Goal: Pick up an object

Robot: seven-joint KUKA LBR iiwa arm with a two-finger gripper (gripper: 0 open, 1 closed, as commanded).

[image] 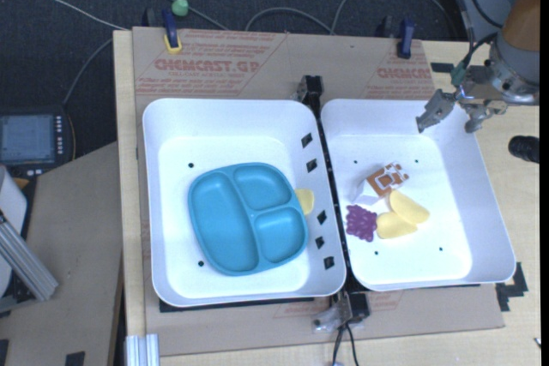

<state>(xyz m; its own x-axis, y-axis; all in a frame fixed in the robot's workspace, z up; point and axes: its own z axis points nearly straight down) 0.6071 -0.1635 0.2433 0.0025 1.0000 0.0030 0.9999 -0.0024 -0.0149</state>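
Left bin [163,184]: blue divided tray [248,217] toward the near edge, a small yellow piece [304,201] touching its right rim. Right bin [480,210]: purple grape cluster [361,222] and two yellow pieces [401,215] near the centre, a brown-and-white object [387,179] just beyond them. Gripper [453,116]: over the right bin's far right corner, fingers spread, nothing between them.

Smooth, glossy white plastic bins [163,270] sit on matt brown cardboard [257,56]; the blue divided tray [247,217] looks like satin-finish plastic.
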